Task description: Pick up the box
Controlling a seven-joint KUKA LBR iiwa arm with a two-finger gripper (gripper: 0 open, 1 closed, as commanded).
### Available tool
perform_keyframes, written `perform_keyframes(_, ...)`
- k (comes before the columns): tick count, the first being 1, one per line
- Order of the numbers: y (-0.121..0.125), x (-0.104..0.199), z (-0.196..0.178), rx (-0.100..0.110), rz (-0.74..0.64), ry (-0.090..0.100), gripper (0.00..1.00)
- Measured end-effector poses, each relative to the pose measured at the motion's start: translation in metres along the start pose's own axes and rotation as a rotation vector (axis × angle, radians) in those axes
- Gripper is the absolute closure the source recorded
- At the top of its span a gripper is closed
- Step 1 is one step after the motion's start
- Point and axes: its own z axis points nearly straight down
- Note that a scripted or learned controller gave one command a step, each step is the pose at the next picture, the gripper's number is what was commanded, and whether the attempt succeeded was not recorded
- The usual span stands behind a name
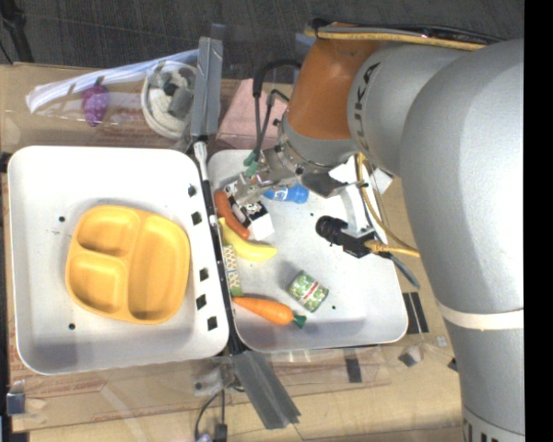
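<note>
Nearest you, at the front of the right bin [373, 302]: a carrot [265, 310] lying flat, green end pointing right. Just behind it and slightly right, the box [308, 290], small, green with a pale pattern, resting askew on the bin floor. It touches nothing, and the carrot is its closest neighbour.

Mid-bin, left side: a banana [251, 249] lying against the wall next to the divider.

Left bin [37, 339]: one yellow divided plate [129, 262], roughly centred.

Further back in the right bin: the gripper [247, 196] is down in the rear-left corner, well apart from the box, with the banana between them. You cannot tell how far the tool is open, nor whether it has hold of anything. A small white-and-black item [256, 215] sits right at its tip. An orange stick-shaped thing [227, 206] lies just beside it on the left, and a blue item [293, 194] just to its right.

The arm [461, 155], grey with its orange band, comes in from the right over the bin's rear half.

Farthest, behind the bins on the bench: a clear plastic bag [64, 88] with a purple thing [95, 106] inside.
</note>
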Motion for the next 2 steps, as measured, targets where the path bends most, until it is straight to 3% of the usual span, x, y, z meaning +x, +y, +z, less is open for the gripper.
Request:
perform_keyframes(1, -0.062, -0.022, -0.027, 0.001, -0.363, 0.000, 1.00)
perform_keyframes(2, -0.019, -0.001, 0.003, 0.003, -0.335, -0.001, 1.00)
